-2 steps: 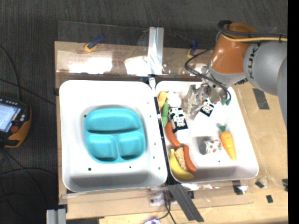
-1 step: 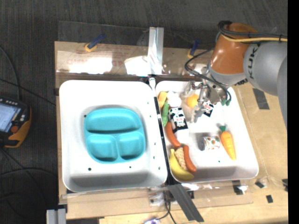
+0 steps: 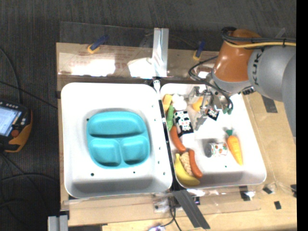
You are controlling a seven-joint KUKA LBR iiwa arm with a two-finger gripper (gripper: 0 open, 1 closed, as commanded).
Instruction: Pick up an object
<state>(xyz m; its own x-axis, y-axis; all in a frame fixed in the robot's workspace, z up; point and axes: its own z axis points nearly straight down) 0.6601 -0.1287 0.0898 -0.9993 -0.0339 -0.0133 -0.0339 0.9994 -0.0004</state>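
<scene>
Claw [image 3: 204, 110] above upper middle of right bin [image 3: 250, 129], fingers pointing down toward bin floor; parted slightly, nothing visible between them. Fingertips just beside black-and-white cow-patterned block [image 3: 183, 121], apart from it. Orange band [image 3: 232, 61] above wrist, grey arm [image 3: 276, 73] entering from right.

Yellow piece [image 3: 167, 100] and small white item [image 3: 178, 100] near upper left corner of right bin, left of claw. Green vegetable [image 3: 170, 117] along left wall, touching cow-patterned block. Red sausage [image 3: 177, 139] below block, slanting down. Banana [image 3: 183, 171] in lower left corner, second sausage [image 3: 194, 162] lying against it. Small can [image 3: 217, 149] on its side near bin centre, well below claw. Carrot [image 3: 234, 146] just beside can, to its right, green top pointing up.

Left bin [image 3: 77, 129] alongside, holding turquoise divided tray [image 3: 117, 138]. Both bins on wooden surface [image 3: 72, 49]. Handheld controller [image 3: 12, 124] on floor at far left.
</scene>
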